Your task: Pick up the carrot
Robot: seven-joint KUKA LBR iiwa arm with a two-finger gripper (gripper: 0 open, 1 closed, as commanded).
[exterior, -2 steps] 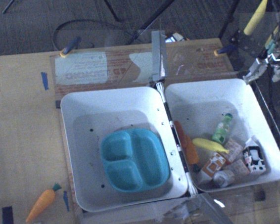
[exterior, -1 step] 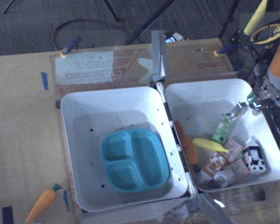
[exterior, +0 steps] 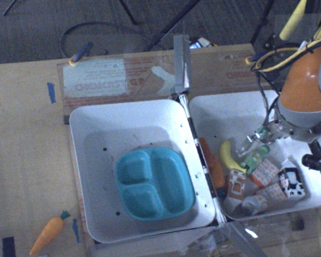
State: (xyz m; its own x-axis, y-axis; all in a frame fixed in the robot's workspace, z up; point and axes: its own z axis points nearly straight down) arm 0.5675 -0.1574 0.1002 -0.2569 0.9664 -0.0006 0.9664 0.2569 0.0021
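An orange carrot (exterior: pixel 214 168) lies along the left wall of the right bin (exterior: pixel 226 105), pointing toward the near edge. A second carrot (exterior: pixel 46 235), with a green top, lies on the bench outside the bins at the near left. My gripper (exterior: pixel 260 140) hangs over the middle of the right bin, to the right of the bin's carrot and apart from it. It is just above a green packet (exterior: pixel 258 156) and beside a yellow banana (exterior: pixel 229 156). Nothing shows as held in it.
The left bin (exterior: pixel 92 132) holds a blue divided plate (exterior: pixel 153 183). Small cartons (exterior: pixel 237 182) and packets (exterior: pixel 265 172) crowd the near part of the right bin, with a black-and-white box (exterior: pixel 291 182) at the right. The arm's orange band (exterior: pixel 307 84) overhangs the right bin's far right corner.
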